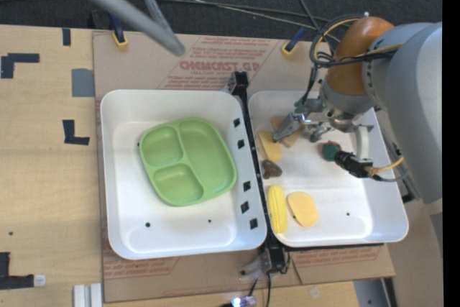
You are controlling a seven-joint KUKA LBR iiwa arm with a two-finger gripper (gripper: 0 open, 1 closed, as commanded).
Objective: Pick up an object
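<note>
A tan wooden tabletop (pixel 43 154) with dark tape marks carried a brown cardboard sheet (pixel 215 61) printed in red; the lettering was too blurred to read. Dark carpet and loose black cables lay beyond it at twelve o'clock. Two shallow white bins sat side by side on the cardboard. The left bin (pixel 115 226) held a green divided plate (pixel 187 160). In the right bin (pixel 374 223), a corn cob (pixel 276 208) and a yellow oval piece (pixel 302 209) lay at six o'clock, a small brown object (pixel 272 169) near the divider, and a pale yellow wedge (pixel 269 146) just above it. The grey arm (pixel 410 90), orange-banded, reached in from three o'clock. Its tool (pixel 289 127) hung low over the wedge, at the bin's ten o'clock; whether its fingers were apart or together could not be told. A small green object (pixel 330 150) lay beside the wrist.
</note>
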